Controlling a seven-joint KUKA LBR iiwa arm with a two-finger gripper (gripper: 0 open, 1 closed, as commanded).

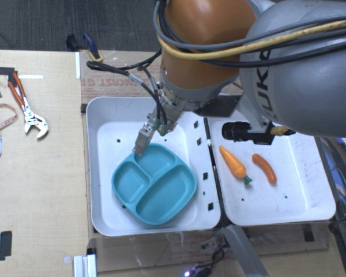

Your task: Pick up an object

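Note:
A teal divided plate (154, 184) lies in the left bin (101, 154), towards its front. My gripper (142, 145) reaches down from the arm above and its tip sits at the plate's back rim, seemingly touching it. A toy carrot (234, 163) and a small orange sausage (264, 169) lie side by side in the right bin (311, 203), well to the right of the gripper.
The arm's orange band (205, 33) and grey body cover the back of both bins. A black cylinder (245, 131) juts out over the right bin's back. A red-handled wrench (26, 105) lies on the wooden bench to the left.

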